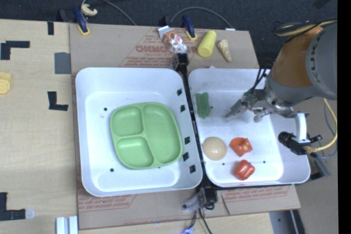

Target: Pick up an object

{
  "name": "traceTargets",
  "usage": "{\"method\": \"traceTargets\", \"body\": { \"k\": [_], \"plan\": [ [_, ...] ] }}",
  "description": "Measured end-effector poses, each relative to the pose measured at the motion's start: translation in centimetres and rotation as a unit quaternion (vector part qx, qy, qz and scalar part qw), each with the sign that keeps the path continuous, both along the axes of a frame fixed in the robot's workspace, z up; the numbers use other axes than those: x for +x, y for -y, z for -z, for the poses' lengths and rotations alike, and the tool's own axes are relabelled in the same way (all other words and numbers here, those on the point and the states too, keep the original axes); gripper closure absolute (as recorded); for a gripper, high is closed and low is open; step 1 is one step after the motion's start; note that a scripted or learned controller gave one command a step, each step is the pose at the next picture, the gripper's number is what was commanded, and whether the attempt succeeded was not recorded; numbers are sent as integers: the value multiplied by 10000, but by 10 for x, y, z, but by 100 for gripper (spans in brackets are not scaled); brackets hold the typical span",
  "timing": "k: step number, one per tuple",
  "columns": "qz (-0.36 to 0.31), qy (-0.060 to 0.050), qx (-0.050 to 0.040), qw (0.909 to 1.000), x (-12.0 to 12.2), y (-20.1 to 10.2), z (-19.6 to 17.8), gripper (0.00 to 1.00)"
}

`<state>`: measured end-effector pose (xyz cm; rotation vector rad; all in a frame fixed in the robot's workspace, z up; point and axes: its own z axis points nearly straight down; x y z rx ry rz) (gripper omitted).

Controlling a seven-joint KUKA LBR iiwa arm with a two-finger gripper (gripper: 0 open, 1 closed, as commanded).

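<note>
From my seat I count four candidates in the right bin (pixel 285 175). A green oblong piece (pixel 203 104) lies along the bin's left wall, upright in my view. Lower down, a pale round ball (pixel 214 148) sits near the same wall, with an orange-red chunk (pixel 240 146) just beside it on its right. A second red piece (pixel 244 170) lies a little below that chunk, near the front rim.

The pincer (pixel 235 111) hangs over the upper middle of this bin, pointing left, between the green piece and the arm's wrist. Its fingers (pixel 237 108) look parted into a narrow fork and I see nothing between them. It is apart from the green piece and well above the two red items in my view. Whether the tips touch the bin floor, I cannot tell.

The arm (pixel 299 71) comes in from the right, its orange band over the bin's right rim.

The left bin (pixel 90 90) carries a green divided plate (pixel 146 135) with three compartments, lying near its middle.

Beyond the bins, on the cardboard covering the counter (pixel 33 134), a yellow cylinder (pixel 207 44) and a tan cone-shaped bit (pixel 225 50) lie side by side. A small red-and-white packet (pixel 172 38) sits just left of them, at the joint between the bins.
</note>
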<state>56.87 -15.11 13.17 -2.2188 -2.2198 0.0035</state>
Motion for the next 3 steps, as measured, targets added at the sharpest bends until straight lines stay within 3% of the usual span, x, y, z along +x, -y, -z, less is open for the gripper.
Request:
{"method": "traceTargets", "body": {
  "k": [1,2,3],
  "plan": [
    [1,6,1,10000,-51,-4,40,0],
    [4,62,-24,10000,-73,-24,45,0],
    [5,58,-24,10000,-73,-24,35,100]
  ]
}}
